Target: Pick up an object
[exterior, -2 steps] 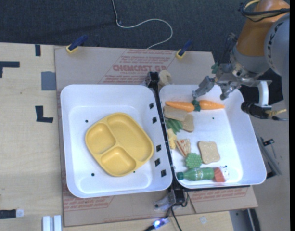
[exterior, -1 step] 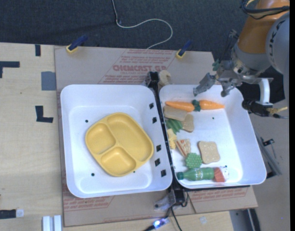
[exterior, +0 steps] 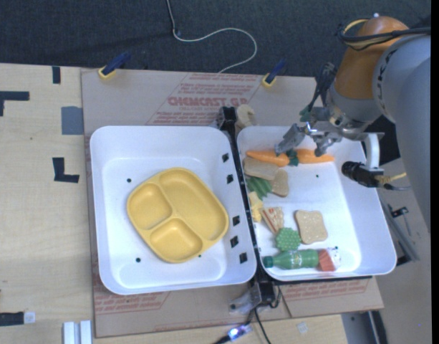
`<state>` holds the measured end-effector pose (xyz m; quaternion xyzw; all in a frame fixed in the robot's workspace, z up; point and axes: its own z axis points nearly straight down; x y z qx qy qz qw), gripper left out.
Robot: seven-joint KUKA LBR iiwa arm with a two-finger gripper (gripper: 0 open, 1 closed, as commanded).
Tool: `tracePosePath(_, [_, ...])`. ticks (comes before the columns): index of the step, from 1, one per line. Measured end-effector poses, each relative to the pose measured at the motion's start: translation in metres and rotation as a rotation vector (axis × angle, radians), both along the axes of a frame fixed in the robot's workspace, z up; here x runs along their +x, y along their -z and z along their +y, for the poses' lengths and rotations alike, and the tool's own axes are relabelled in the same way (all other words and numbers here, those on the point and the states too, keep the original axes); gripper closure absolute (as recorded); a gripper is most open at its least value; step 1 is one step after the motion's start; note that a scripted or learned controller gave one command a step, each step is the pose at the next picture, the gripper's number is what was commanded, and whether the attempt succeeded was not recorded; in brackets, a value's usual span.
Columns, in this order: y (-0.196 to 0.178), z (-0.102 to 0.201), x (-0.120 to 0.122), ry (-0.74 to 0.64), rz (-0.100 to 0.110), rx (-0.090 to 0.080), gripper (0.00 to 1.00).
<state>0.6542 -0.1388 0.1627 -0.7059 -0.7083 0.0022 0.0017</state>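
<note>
With its jaws spread and pinching nothing, the gripper (exterior: 305,143) hovers just above the smooth, tapered plastic carrot (exterior: 287,158) at the far end of the right bin (exterior: 362,217); closing off-centre risks the slick rounded carrot rolling onto the adjacent flat bread slice (exterior: 268,175).

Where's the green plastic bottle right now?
The green plastic bottle lies on its side at the near edge of the right white bin, just below the square cracker.
</note>
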Motion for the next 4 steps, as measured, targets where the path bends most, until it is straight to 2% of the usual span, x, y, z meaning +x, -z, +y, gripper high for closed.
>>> tracePosePath(1, [0.045, -0.005, -0.002, 0.002, -0.001, 0.000, 0.00])
tracePosePath(2, [0.073, -0.005, 0.001, 0.004, -0.008, 0.001, 0.00])
tracePosePath(3, [0.062, -0.005, 0.001, 0.002, -0.010, 0.000, 1.00])
tracePosePath(4, [0.019, -0.001, 0.003, 0.002, -0.009, 0.000, 1.00])
